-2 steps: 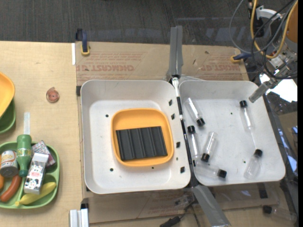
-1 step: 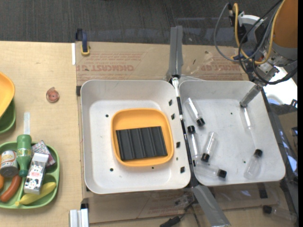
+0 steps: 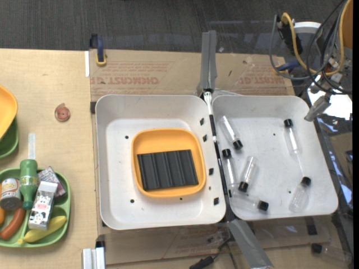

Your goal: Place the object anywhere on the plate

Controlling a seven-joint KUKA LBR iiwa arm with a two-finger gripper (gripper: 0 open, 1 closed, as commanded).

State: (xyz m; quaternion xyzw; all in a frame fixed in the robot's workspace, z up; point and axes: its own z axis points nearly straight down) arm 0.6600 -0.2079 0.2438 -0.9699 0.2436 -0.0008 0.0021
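An orange plate (image 3: 168, 142) sits in the middle of the left white bin (image 3: 112, 167). A dark grey ribbed rectangular block (image 3: 168, 169) lies flat on the plate, slightly toward its near side. At the far right corner of the right bin (image 3: 275, 116), a grey part of my gripper (image 3: 316, 109) pokes in above the rim, among cables. It is well away from the plate and the block, with nothing seen in it.
Several clear tubes with black caps lie scattered in the right bin, such as one (image 3: 230, 132) near the divider and one (image 3: 292, 136) at the right. A green tray of toy food (image 3: 33, 206) stands on the wooden table at the left.
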